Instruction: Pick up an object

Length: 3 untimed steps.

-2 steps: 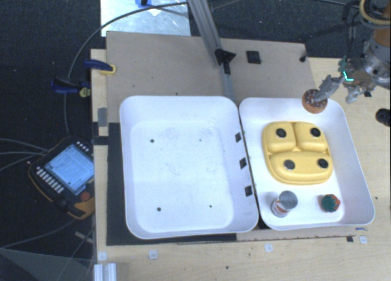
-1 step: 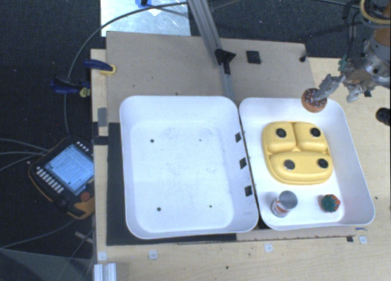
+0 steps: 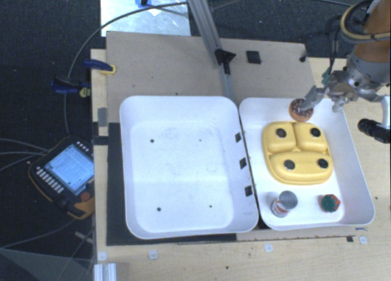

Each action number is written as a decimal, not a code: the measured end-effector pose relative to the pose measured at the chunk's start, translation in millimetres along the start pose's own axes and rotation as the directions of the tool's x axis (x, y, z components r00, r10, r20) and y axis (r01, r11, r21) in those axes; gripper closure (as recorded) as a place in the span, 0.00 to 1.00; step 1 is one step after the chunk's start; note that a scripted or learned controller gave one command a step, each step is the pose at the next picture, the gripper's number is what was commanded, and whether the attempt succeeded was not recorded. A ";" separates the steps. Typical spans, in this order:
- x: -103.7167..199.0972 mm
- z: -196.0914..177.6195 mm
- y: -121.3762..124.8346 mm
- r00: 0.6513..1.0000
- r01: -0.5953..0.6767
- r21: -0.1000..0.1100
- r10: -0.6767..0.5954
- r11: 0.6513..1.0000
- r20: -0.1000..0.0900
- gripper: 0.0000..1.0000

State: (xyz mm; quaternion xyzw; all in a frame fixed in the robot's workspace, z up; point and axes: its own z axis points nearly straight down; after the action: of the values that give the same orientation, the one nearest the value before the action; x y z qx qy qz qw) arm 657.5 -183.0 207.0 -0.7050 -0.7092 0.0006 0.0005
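My end effector (image 3: 305, 104) over the right bin (image 3: 357, 170)
It pinches a small brown round object (image 3: 300, 111) — at twelve o'clock of the yellow tray (image 3: 297, 153).

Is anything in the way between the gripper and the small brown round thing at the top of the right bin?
Nothing visible. The gripper hangs right at the brown round thing, with no object between them. The yellow tray lies just below it in the right bin, close alongside.

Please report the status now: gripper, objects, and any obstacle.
Gripper over right white bin, at small round brown object. Grasp unconfirmed. Large yellow moulded block adjacent.
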 end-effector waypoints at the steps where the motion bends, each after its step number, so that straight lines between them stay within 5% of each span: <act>1: -5.9 43.3 -0.6 1.000 -0.004 -0.001 0.004 1.000 0.001 0.00; 2: -1.4 83.8 0.5 1.000 -0.002 -0.005 0.002 1.000 0.001 0.00; 3: -1.4 68.6 3.1 1.000 0.002 -0.013 -0.002 1.000 0.003 1.00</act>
State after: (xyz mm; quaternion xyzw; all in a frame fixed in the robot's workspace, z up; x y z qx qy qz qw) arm 660.5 -184.4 138.4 -0.7041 -0.7100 -0.0031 -0.0052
